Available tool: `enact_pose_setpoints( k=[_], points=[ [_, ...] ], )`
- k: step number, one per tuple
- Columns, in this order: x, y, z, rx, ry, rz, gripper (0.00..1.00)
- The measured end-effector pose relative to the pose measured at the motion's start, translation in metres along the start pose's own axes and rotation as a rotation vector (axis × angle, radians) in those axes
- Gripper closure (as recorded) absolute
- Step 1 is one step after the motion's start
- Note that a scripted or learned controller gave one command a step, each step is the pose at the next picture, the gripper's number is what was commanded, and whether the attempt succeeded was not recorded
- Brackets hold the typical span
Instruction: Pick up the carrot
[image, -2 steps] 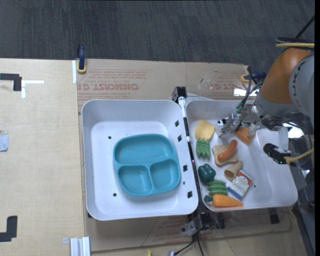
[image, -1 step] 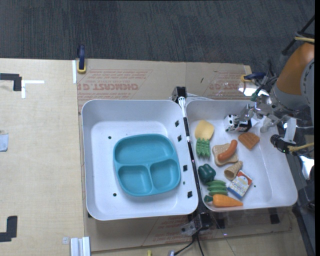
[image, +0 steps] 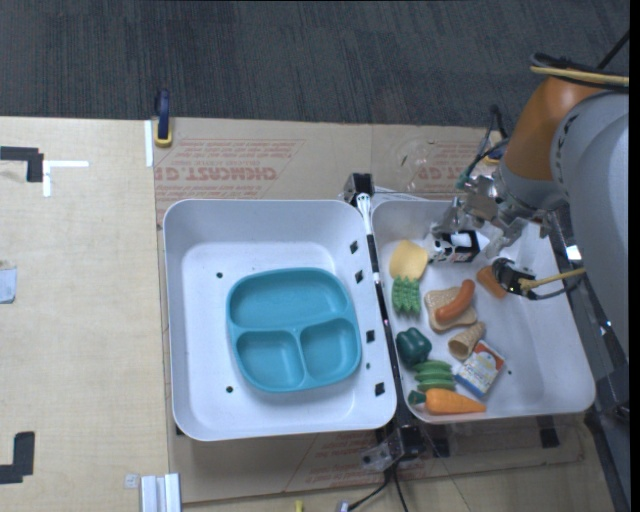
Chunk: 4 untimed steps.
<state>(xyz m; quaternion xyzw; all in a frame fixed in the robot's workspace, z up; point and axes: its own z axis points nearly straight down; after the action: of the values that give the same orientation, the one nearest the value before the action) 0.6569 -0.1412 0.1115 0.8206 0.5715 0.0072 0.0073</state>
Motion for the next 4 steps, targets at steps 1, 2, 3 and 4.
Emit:
enact_pose_setpoints(
  k=[1,2,3,4],
  points=[
    [0.030,-0.038,0.003,-0.017,0.000,-0.078,0.00],
    [0.055,-0.096,-0.082,0.022,-0.005,-0.114,0.00],
    [0.036,-0.008,-0.100,0.018,-0.004,-0.376,0.00],
    [0.071,-0.071,-0.080,0.024,-0.002,-0.381,0.00]
  ],
)
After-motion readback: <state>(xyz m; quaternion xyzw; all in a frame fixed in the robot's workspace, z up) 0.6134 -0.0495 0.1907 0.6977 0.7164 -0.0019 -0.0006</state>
